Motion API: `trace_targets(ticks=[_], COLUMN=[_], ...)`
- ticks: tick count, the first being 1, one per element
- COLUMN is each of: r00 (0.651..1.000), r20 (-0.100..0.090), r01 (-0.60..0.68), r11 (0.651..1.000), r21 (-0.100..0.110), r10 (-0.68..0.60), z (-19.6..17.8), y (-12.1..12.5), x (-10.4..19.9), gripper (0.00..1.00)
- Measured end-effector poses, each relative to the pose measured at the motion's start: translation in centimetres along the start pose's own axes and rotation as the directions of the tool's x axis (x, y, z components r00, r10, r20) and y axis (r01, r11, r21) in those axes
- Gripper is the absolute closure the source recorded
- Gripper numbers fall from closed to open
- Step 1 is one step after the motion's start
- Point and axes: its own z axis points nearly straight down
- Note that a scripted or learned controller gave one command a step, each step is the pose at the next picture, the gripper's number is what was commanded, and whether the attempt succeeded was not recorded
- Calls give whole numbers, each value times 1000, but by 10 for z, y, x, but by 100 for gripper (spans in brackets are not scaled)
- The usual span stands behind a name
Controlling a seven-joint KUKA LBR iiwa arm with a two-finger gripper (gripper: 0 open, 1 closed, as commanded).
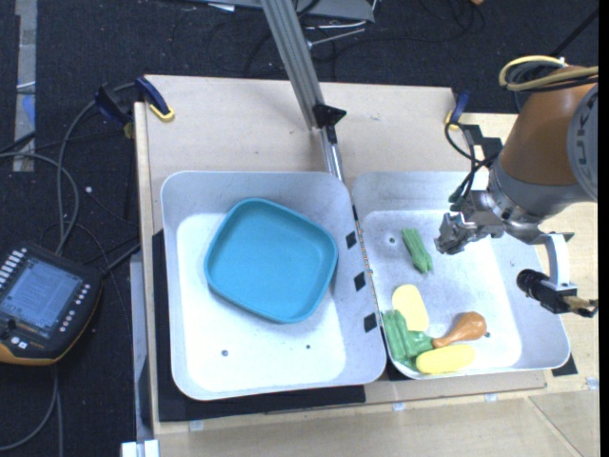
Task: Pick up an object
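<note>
A green pod-shaped toy (416, 250) lies in the right bin (533, 350), just left of the claw (449, 235). Whether the claw grips anything cannot be told. Nearer lie yellow (410, 307), green (403, 339) and brown (463, 328) pieces. A blue plate (271, 260) sits in the left bin (190, 350).

right bin (533, 350): bare floor stretched between green pod (416, 250) and front clutter (433, 336). blue plate (272, 259) blocked most of left bin (190, 350).

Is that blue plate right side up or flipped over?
Right side up: the blue plate lies flat in the left bin, its raised rim and hollow centre facing the camera.
</note>
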Motion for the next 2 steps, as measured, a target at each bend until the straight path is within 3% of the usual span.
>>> trace_targets(ticks=[1, 2], r00=[1000, 1000], r20=[0, -2], r01=[0, 5], r11=[1000, 1000], r21=[-2, 2], r10=[0, -5], z=[-59, -61], y=[-7, -13], x=[0, 54], gripper=[100, 100])
